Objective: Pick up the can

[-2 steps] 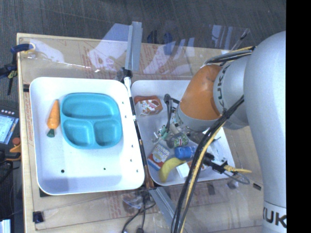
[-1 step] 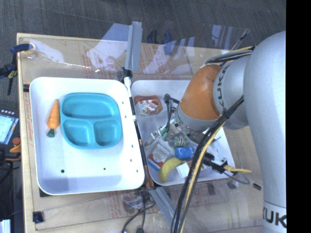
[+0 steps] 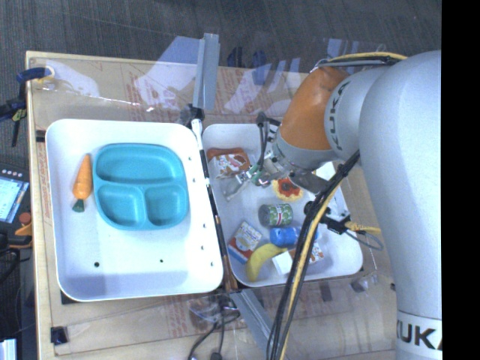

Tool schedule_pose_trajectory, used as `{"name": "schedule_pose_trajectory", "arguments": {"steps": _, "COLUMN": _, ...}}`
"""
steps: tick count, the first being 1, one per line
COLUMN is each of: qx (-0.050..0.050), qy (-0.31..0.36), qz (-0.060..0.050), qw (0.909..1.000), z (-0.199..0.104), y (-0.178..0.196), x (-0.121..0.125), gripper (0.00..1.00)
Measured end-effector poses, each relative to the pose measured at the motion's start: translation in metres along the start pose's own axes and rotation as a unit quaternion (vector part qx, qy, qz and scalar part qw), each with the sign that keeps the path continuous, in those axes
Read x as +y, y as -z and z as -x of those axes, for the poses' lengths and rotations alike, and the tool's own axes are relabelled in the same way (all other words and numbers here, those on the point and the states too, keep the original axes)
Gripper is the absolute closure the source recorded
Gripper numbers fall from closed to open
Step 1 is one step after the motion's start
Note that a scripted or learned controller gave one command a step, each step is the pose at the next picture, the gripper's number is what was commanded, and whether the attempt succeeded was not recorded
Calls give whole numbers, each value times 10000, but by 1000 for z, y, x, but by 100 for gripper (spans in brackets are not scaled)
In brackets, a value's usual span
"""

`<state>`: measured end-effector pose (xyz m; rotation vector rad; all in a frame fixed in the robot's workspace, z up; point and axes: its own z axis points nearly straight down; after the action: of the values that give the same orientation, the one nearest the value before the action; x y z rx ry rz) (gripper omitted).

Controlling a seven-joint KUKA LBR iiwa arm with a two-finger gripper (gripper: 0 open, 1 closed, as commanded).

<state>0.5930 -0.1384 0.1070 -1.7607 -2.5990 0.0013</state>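
Observation:
The can [image 3: 276, 215], small with a green label, lies on its side in the middle of the right bin [image 3: 346, 259]. My gripper [image 3: 238, 183] hangs over the upper left part of that bin, up and to the left of the can and apart from it. Its thin metal fingers [image 3: 231, 189] point left and down, near a brown-and-white packet [image 3: 227, 160]. The fingers look spread, with nothing between them.
Around the can lie a blue object [image 3: 283, 236], a banana [image 3: 260, 261], a small carton [image 3: 246, 238] and a red-and-yellow item [image 3: 289, 190]. The left bin [image 3: 112, 268] holds a blue divided tray [image 3: 142, 184] and a carrot [image 3: 82, 181]. A yellow cable [image 3: 300, 261] crosses the right bin.

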Motion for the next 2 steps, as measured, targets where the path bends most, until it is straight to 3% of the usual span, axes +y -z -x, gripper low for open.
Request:
{"name": "schedule_pose_trajectory", "arguments": {"steps": 1, "qx": 6, "qy": 23, "qz": -45, "qw": 10000, "z": 16, "y": -17, "x": 41, "gripper": 0}}
{"name": "schedule_pose_trajectory", "arguments": {"steps": 2, "qx": 26, "qy": 20, "qz": -198, "qw": 9998, "z": 17, "y": -18, "x": 50, "gripper": 0}}
